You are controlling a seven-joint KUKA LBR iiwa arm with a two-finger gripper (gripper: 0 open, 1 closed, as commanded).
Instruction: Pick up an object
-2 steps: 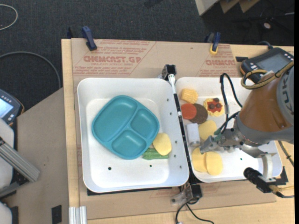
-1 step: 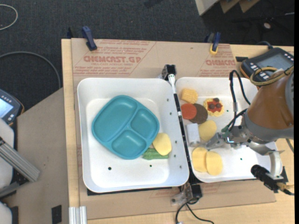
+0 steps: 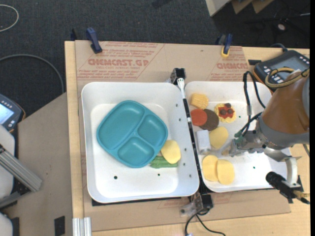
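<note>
Toy foods crowd the right bin beside the end effector.

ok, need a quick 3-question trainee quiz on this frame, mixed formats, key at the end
1. True or false: the teal divided plate lies in the left bin.
2. Which item touches the plate's lower right edge?
A. corn cob
B. pale yellow piece with a green piece under it
C. brown disc
3. Fill in: the pincer hovers over the ____ bin, near a yellow piece.

Key
1. True.
2. B, the pale yellow piece on the green piece. The corn cob and brown disc lie in the right bin.
3. right
</note>
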